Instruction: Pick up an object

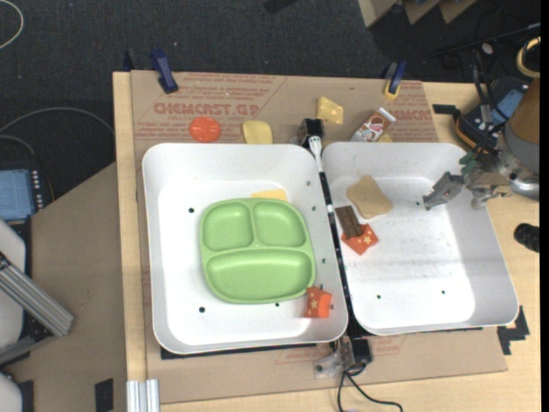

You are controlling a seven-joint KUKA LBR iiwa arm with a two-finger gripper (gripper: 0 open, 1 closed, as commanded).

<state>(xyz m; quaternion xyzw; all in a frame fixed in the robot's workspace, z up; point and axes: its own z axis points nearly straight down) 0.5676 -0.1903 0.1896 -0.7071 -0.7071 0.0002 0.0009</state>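
Camera view from above the tabletop (pixel 257 93): my fingers (pixel 436 194) hang low over the right bin (pixel 429 273), near its upper right part, and whether they are apart or closed I cannot tell; nothing shows between them. At that bin's left side lies a tan bread slice (pixel 369 196), and just below it a brown bar (pixel 347 220) touches an orange block (pixel 360 239) marked with a star, all three well apart from my fingers. The left bin (pixel 171 230) holds a green tray (pixel 256 251) with three compartments, lying flat. A yellow piece (pixel 270 196) peeks out at the tray's upper edge, and a second orange block (pixel 317 303) sits at its lower right corner, near the bin's wall. Beyond the bins, on the brown board, lie an orange disc (pixel 205 130), a yellow lump (pixel 256 132), a yellow wedge (pixel 329 110) and a small carton (pixel 372 127). Two blue clamps (pixel 163 69) grip the board's far edge.
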